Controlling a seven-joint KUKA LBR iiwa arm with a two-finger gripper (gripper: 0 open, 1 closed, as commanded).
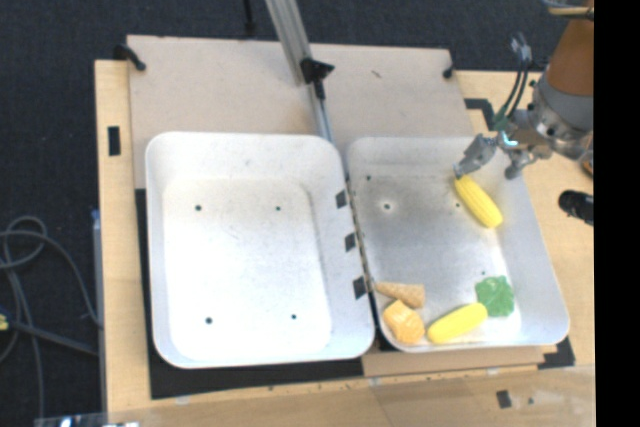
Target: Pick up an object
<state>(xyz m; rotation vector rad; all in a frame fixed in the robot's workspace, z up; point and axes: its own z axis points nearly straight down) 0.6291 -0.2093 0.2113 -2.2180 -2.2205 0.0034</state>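
- Nearest to me, along the front edge of the right bin point(520, 245), I see a yellow piece point(457, 322), an orange piece point(403, 323), a tan cone-like piece point(400, 293) and a green piece point(494, 295), all lying close together.
- Farther back in the same bin lies a yellow corn-like object point(478, 202), alone and well apart from that group.
- The left bin point(245, 245) stands beside, on the table point(120, 215).
- The end effector point(497, 157) hangs just behind the corn-like object; its fingers look spread apart and I see nothing between them.
- I judge this object the best target, because it has free space around it.
- To do the grasp well, I would put the fingers across its narrow side, centre them on the middle, and go low before closing.
- The bin wall is near, so I would keep the far finger inside the rim.
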